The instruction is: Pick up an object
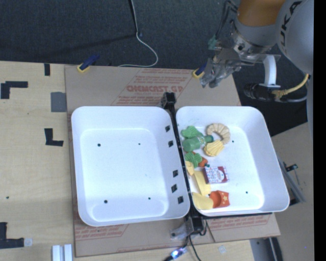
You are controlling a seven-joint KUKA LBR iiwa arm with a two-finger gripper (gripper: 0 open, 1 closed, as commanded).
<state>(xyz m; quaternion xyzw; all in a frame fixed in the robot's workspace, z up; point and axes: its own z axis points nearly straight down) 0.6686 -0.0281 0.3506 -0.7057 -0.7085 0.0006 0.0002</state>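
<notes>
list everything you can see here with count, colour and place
bins: 2, white, side by side on the cardboard
cardboard: 1, brown with red print, under the bins
green toys: about 2, green, right bin by the left wall
croissant: 1, tan, right bin, upper middle
shell: 1, yellow, just below the croissant
carrot: 1, orange with green top, right bin, left side
box: 1, red and white, right bin, middle
yellow pieces: about 2, yellow, right bin, lower left
red piece: 1, red, right bin, near the bottom edge
cable: 1, white, on the dark floor up top
arm: 1, grey with orange band, top right
gripper: 1, dark, above the right bin's far edge
</notes>
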